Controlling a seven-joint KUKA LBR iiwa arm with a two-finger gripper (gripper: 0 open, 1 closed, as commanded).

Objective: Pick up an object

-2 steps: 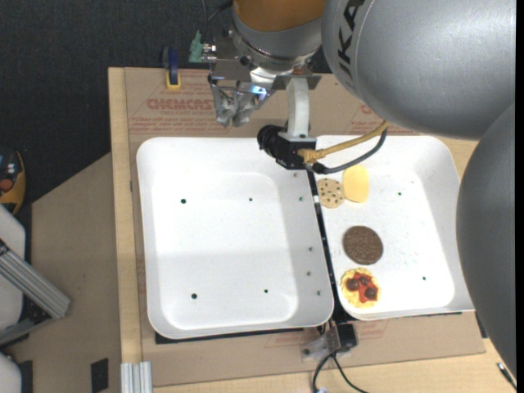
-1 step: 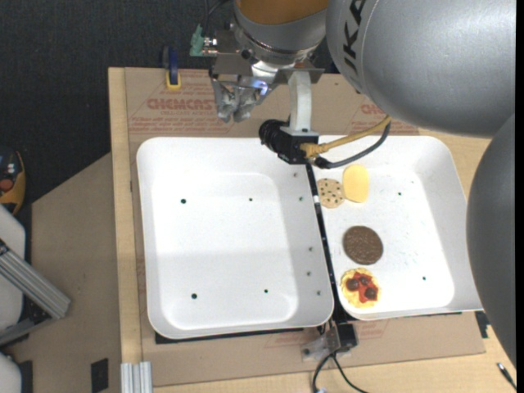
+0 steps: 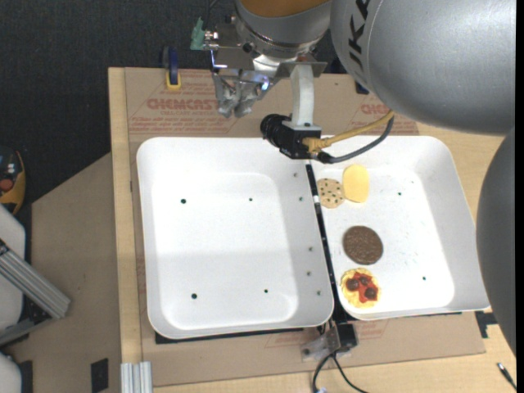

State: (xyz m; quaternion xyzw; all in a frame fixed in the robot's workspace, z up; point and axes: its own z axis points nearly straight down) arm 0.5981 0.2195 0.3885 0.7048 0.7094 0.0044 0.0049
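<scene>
**A:** What stands close to the gripper (image 3: 236,98)?

**B:** It hangs over the cardboard (image 3: 164,109), beyond the left bin (image 3: 147,219)'s far rim. A blue and yellow clamp (image 3: 172,68) sits off to its left in the view, apart from it.

**A:** And towards the camera from there?

**B:** The left bin's white floor lies open.

**A:** The right bin (image 3: 430,219)?

**B:** Four things line its left wall: a speckled cookie (image 3: 330,192) just beside a yellow piece (image 3: 356,183), then a brown disc (image 3: 363,244), then a yellow round with red bits (image 3: 361,288) at the near corner. The floor to their right is open, though the grey arm (image 3: 442,47) looms over the far corner.
</scene>
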